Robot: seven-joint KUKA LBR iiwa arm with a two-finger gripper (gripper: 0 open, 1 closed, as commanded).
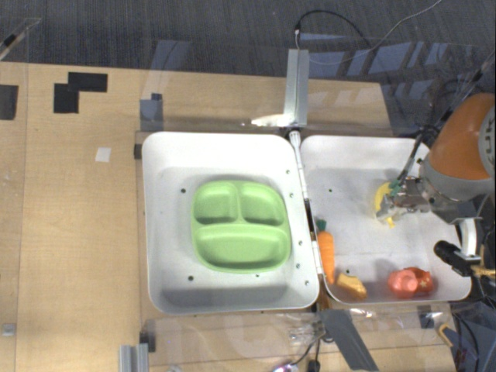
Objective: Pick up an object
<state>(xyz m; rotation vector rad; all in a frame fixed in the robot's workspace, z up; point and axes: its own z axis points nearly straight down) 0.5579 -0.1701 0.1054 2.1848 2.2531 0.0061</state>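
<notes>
Dark carpet runs along the far side of the pale wooden bench (70, 231), and on it two shallow white bins sit side by side, their inner rims touching. From where I stand the left bin (163, 285) holds a green divided plate (240, 225), lying flat near its middle. The right bin (364, 161) holds the loose things: a carrot (326, 256) lying along the left wall, an orange-brown lump (351, 287) just beside the carrot's near end, a red fruit (408, 282) near the front edge, and something yellow (382, 200), mostly hidden. The arm (465, 149) reaches in from the right, and its gripper (404, 200) is low over the right bin, directly at the yellow thing. The metalwork and cables around the wrist crowd that spot, so I cannot tell how the pincer stands, parted or closed, nor whether the yellow thing sits between it. It looks to me like the grasp step is in hand: the tool is down at its chosen object, which still appears to be at floor level in the bin, well apart from the carrot and the red fruit. As I judge it, the next move calls for a firm closure on the yellow thing and then a straight lift clear of the bin walls. A rounded or slippery fruit could squirt out sideways if it is pinched off-centre. Nothing nearby crowds the lift.
</notes>
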